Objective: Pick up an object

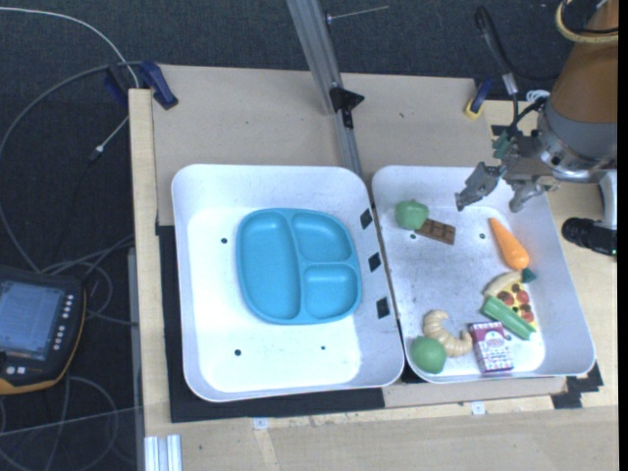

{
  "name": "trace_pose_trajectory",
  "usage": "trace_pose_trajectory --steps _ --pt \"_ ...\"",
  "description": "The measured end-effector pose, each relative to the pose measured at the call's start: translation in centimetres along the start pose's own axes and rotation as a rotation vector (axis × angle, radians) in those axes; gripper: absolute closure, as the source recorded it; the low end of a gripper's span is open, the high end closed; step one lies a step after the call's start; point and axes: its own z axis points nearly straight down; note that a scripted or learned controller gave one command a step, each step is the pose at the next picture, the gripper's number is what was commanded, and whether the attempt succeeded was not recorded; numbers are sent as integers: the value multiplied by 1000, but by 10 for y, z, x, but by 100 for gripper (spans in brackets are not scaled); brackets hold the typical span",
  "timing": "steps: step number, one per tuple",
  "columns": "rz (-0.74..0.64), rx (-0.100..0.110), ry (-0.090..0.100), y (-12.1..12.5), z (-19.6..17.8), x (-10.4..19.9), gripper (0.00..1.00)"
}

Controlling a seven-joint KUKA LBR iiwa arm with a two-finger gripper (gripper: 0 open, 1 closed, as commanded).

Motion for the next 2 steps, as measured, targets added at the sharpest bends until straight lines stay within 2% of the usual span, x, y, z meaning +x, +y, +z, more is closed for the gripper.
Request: trace_pose_trajectory --steps 1,2 --pt "0 -1 0 0 0 0 0" --pt "1 4 0 -8 45 -1 0"
